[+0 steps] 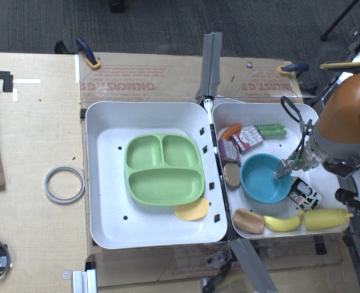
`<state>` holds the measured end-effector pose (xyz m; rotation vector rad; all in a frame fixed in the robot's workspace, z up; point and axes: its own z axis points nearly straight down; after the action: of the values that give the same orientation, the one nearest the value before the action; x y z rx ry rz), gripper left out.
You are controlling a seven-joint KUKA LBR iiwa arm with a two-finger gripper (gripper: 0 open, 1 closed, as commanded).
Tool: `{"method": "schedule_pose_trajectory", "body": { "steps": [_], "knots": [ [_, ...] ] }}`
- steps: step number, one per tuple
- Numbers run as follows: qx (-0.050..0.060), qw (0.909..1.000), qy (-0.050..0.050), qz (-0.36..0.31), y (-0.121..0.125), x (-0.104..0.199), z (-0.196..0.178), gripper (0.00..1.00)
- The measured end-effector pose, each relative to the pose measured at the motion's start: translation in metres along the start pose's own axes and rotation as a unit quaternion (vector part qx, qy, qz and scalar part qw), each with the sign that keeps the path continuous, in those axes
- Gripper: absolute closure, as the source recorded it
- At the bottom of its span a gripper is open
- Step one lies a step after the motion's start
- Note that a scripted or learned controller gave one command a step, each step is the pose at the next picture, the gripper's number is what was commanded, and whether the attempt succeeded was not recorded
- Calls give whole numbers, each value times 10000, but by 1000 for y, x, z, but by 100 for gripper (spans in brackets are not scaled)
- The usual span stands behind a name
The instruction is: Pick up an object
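Dark carpet surrounds a pale wooden bench (pixel 33 139) bearing two shallow white bins. Inside the left bin (pixel 100 163) lies a green divided plate (pixel 165 168) with a yellow chip-like piece (pixel 191 210) just beside its near edge. Crowding the right bin (pixel 253 107) are a blue bowl (pixel 262 179), a banana (pixel 282 223), a yellow bottle (pixel 326 218), a bread roll (pixel 248 221), a maroon packet (pixel 248 138), a green stick (pixel 270 129) and an orange carrot-like piece (pixel 230 131). At the bowl's right rim sits the gripper (pixel 285 170); whether its jaws are released or clenched I cannot tell, and nothing is visibly grasped. A grey tape ring (pixel 64 184) rests on the bench, left of the bins
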<state>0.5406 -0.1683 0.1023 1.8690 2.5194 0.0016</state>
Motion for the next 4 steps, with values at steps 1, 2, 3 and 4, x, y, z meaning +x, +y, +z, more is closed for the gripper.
{"method": "schedule_pose_trajectory", "body": {
  "steps": [1, 2, 3, 4],
  "knots": [
    [7, 10000, 3, -3, 0, 0, 1, 0],
    [5, 10000, -1, 18, -1, -1, -8, 100],
    [6, 10000, 0, 16, 0, -1, -8, 0],
    [30, 10000, 21, -61, 11, 20, 11, 0]
  ]
}}
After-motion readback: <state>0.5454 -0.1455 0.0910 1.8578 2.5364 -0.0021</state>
